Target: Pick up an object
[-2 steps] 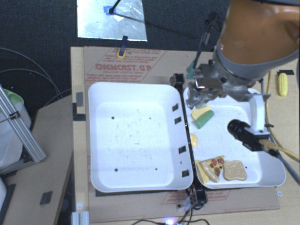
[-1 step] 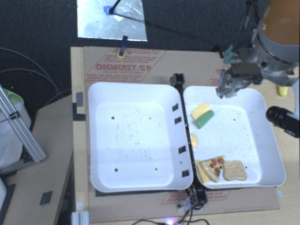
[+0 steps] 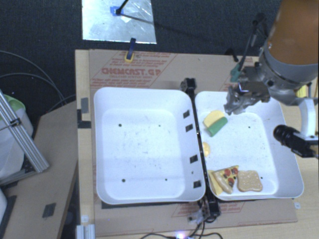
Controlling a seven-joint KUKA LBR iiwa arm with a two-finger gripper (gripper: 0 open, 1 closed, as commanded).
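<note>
My gripper [image 3: 233,107] hangs over the back of the right bin [image 3: 279,133], just right of and above a yellow piece [image 3: 214,117] that lies against a green block [image 3: 217,127]. Nothing shows between the fingers. A small yellow bit [image 3: 206,149] lies near the bin's left wall. At the bin's front sit a pizza slice toy [image 3: 225,179] and a slice of toast [image 3: 249,181].
The left bin [image 3: 144,143] lies beside the right one, with a black divider bar [image 3: 195,133] between them. A black part of the arm [image 3: 291,138] overhangs the right bin's right side. A silver sheet [image 3: 118,14] lies beyond the bench.
</note>
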